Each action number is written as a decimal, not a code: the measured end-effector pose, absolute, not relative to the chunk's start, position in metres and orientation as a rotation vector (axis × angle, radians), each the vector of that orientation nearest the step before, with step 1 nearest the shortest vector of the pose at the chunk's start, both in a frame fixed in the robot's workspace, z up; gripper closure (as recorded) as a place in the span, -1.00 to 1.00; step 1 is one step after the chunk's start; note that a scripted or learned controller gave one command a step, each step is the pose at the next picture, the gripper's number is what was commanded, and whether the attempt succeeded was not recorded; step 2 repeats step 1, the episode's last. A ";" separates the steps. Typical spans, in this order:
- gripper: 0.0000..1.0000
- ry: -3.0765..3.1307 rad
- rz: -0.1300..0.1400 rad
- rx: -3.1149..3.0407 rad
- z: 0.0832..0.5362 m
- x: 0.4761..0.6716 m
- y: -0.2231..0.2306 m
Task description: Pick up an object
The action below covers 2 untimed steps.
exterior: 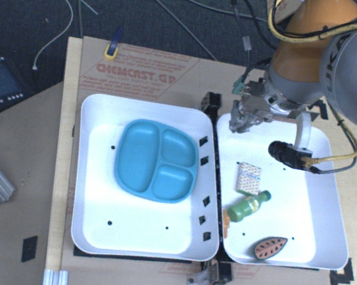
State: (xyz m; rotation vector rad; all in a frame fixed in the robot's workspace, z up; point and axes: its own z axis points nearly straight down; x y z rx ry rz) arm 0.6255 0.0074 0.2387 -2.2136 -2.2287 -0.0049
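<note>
The right bin (330, 194) holds three things: a small white packet with a dotted pattern (249, 178) near its middle, a green bottle (247, 207) lying on its side just below the packet, and a flat brown oval piece (270, 248) near the front wall. My gripper (241, 120) hangs over the far left corner of this bin, well above the packet and apart from it. Nothing shows between its fingers.
The left bin (93, 179) holds a blue divided plate (157, 160). Black clips (205, 202) line the wall between the two bins. A black cable connector (291, 154) hangs from the arm over the right bin. Cardboard (143, 67) lies under the bins.
</note>
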 end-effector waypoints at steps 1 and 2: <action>1.00 -2.228 -0.004 -2.213 0.230 0.638 0.069; 1.00 -2.228 -0.004 -2.213 0.230 0.638 0.069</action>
